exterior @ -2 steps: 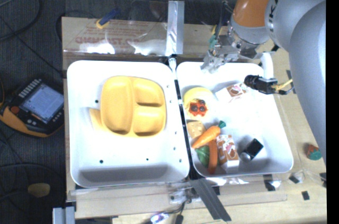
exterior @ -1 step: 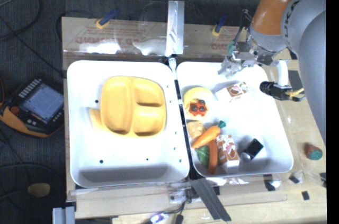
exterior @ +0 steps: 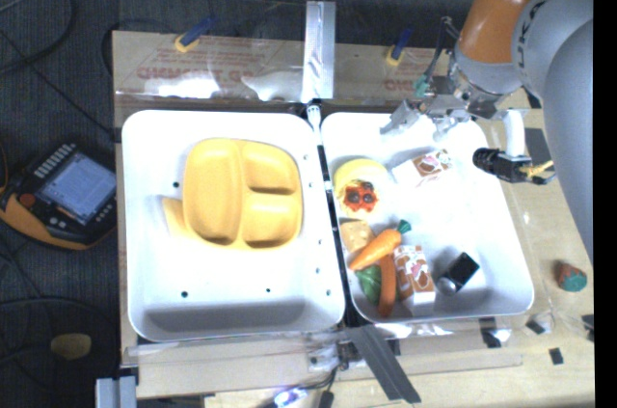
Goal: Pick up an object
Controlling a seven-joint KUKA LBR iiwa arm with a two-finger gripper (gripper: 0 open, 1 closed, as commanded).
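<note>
Carton (exterior: 432,164) just below gripper (exterior: 436,114), apart; finger state unclear.

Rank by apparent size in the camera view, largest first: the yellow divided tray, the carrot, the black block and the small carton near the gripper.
1. yellow divided tray
2. carrot
3. and 4. black block and small carton: these look about alike, so I will not rank them.
</note>
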